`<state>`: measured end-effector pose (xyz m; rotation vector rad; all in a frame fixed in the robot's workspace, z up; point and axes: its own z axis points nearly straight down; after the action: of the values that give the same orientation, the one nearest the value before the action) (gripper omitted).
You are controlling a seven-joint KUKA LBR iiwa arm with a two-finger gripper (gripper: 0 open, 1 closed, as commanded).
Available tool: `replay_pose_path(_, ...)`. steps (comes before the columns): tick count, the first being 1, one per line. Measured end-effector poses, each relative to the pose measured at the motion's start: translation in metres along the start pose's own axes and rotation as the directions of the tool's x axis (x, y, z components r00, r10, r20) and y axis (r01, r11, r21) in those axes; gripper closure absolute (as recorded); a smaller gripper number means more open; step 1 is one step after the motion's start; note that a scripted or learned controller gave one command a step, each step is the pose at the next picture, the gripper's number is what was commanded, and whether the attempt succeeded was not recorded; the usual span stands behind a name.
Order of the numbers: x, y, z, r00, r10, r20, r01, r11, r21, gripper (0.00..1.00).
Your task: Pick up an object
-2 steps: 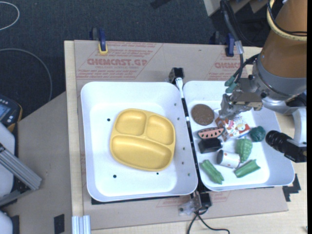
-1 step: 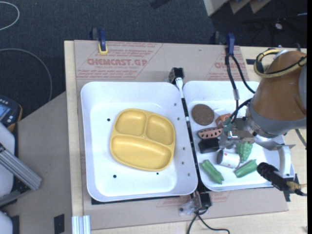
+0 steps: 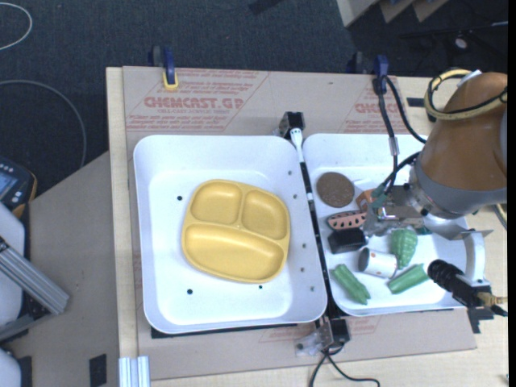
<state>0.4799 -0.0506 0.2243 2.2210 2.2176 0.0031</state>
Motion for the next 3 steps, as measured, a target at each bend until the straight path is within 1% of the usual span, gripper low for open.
replay_pose_path(1, 0.061, -0.001, 0.002, 1.000, -0.009, -0.004, 0.009, 1.000, 0.004, 1.00)
replay_pose_path(2, 0.182, 0.012, 0.087, 1.000, -0.014, -0.005, 0.014, 1.000, 0.015, 1.00)
replay_pose_path(3, 0.115, 0.027, 0.037, 1.000, 0.005, 0.002, -0.005, 1.000, -0.001, 1.00)
